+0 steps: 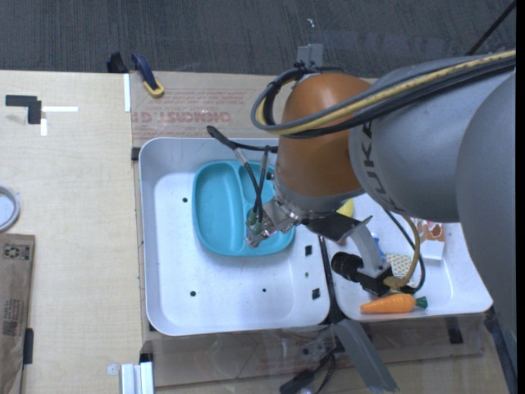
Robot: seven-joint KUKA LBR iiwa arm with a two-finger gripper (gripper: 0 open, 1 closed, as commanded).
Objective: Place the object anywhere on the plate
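Two shallow white bins sit side by side on my remote rig's surface (pixel 74 179), seen from the fixed overhead camera. Inside the left bin (pixel 164 245) a turquoise plate (pixel 217 208) lies toward the back right, its far rim close to the bin's rear wall; wide bare white floor spreads in front of it and to its left. My arm's hand (pixel 258 230) hangs over the plate's right edge, and I cannot tell whether it is spread or pressed together, since the orange band (pixel 324 138) and grey wrist cover most of it. Over in the right bin (pixel 459 294) a toy carrot (pixel 392 304) lies near the front rim, with a few small items I cannot name behind it, partly hidden under the arm (pixel 435 138) and its cables. A narrow divide separates the bins. Left of the bins, pale wood runs open, carrying a tape roll (pixel 6 210) and a brown paper bag (pixel 16 302) at the frame's edge.
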